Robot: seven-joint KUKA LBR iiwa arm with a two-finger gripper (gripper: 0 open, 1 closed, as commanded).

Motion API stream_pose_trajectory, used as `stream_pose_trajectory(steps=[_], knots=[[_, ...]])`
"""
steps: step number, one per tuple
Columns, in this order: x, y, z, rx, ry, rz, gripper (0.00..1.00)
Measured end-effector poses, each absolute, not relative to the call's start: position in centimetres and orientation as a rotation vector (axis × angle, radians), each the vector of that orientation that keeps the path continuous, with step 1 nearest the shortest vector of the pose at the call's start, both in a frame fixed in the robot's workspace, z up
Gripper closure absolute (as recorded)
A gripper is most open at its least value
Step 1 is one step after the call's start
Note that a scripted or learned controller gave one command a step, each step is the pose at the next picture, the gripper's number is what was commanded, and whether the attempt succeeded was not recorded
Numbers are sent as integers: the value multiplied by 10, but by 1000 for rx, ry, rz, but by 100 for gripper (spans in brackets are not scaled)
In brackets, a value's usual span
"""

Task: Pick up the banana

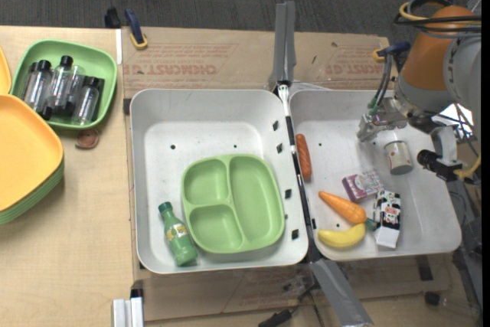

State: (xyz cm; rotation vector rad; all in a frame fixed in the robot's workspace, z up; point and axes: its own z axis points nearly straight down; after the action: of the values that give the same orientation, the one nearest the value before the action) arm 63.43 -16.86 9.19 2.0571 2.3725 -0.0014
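**Hand hangs over the right bin, far from the banana**

Hand [377,122] sits above the back of the right bin [337,107]; its state cannot be told. A banana [341,237] lies at that bin's front edge, just beside a carrot [342,206]. Nearby are a small purple packet [361,184], a black-and-white carton [388,218], a grey can [397,155] and a sausage [304,155]. In the left bin [153,126] rest a green divided tray [231,203] and a green bottle [177,234].
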Motion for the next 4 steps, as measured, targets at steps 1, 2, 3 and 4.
stream_pose_trajectory(steps=[1,2,3,4], knots=[[650,-190,190,2225,2215,-2,100],[659,-130,190,2329,2110,-4,100],[613,-174,154,2570,1808,-5,100],[630,-111,159,2672,1653,-5,100]])
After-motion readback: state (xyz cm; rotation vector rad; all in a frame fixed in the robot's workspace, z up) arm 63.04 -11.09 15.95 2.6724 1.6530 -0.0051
